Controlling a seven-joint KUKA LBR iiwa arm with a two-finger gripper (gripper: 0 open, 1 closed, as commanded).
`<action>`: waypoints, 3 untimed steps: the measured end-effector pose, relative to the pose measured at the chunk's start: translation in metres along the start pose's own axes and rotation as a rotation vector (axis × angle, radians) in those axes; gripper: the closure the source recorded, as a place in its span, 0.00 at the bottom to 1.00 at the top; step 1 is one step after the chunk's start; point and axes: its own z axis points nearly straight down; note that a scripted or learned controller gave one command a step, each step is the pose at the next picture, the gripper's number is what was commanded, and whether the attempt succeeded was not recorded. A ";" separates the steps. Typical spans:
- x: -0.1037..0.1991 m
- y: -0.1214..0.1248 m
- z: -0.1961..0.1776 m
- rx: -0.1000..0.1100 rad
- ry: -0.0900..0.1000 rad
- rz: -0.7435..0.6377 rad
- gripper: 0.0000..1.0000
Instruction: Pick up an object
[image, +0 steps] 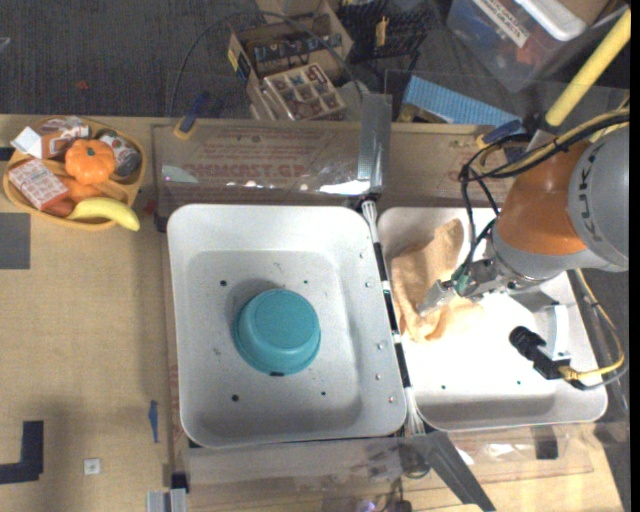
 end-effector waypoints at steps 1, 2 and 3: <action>-0.025 0.074 0.016 0.011 0.001 -0.072 0.00; -0.034 0.091 0.017 0.019 0.004 -0.019 0.00; -0.020 0.064 0.015 0.009 0.000 -0.060 0.00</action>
